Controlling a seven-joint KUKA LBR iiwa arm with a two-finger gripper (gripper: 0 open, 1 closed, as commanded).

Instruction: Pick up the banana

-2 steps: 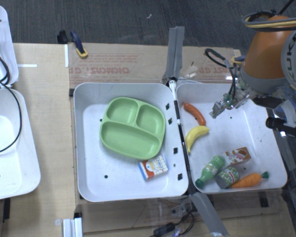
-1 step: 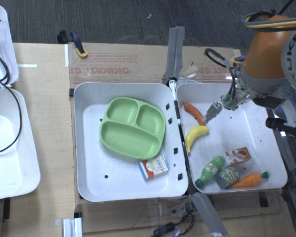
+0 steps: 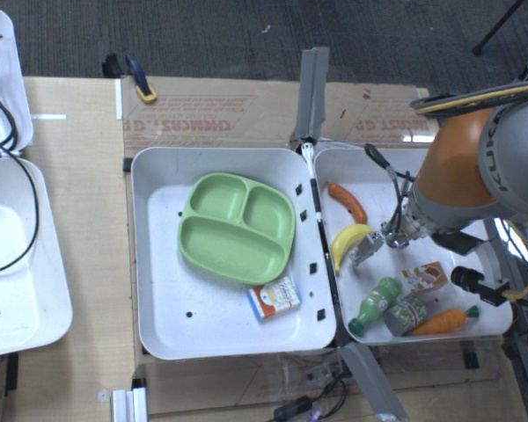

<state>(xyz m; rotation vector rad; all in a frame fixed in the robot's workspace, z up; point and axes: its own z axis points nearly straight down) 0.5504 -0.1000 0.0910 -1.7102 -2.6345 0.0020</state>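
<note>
The yellow banana lies curved near the left wall of the right bin. My gripper hangs low over the bin, right at the banana's right side. Its metal fingers touch or overlap the fruit's edge. Whether the banana sits between them is too small to tell.
A red-orange chili lies behind the banana. A green bottle, a can, a carrot and a small red carton crowd the right bin's front. The left bin holds a green divided plate and a small box.
</note>
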